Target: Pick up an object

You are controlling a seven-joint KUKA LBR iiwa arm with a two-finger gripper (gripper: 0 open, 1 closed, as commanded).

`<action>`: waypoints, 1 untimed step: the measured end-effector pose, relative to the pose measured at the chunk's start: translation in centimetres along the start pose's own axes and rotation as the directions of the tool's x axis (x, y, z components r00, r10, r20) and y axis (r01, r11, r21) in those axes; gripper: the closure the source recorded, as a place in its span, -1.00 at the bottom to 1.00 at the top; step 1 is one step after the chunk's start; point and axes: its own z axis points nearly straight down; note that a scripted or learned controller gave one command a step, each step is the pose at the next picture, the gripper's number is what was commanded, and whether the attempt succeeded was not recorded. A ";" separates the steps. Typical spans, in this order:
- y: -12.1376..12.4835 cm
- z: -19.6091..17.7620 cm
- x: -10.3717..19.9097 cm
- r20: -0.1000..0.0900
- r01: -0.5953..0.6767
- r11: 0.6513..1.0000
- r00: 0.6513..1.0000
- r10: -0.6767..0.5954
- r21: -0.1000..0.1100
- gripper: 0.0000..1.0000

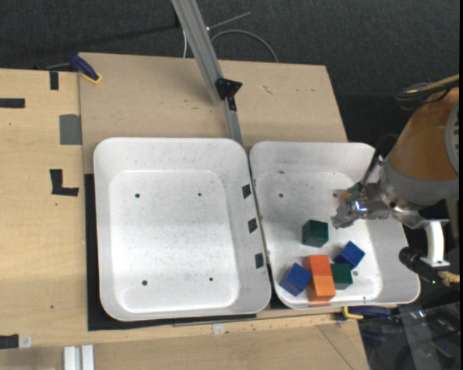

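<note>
The right bin (293,168) holds several blocks. A dark green cube (315,233) lies near its middle. Toward the front sit a blue block (296,278), an orange block (321,276), a second dark green block (342,274) and another blue block (352,253). My gripper (349,208) hangs over the right side of this bin, just up and right of the middle green cube. Nothing shows between its fingers.
The left bin (174,226) lies beside the right one. A slanted metal pole (204,45) crosses the bench behind the bins. The arm's orange band (426,145) sits at the right edge.
</note>
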 end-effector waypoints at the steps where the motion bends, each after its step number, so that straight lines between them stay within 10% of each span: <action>1: 0.5 -4.6 0.7 0.000 0.000 1.000 1.000 0.000 0.000 1.00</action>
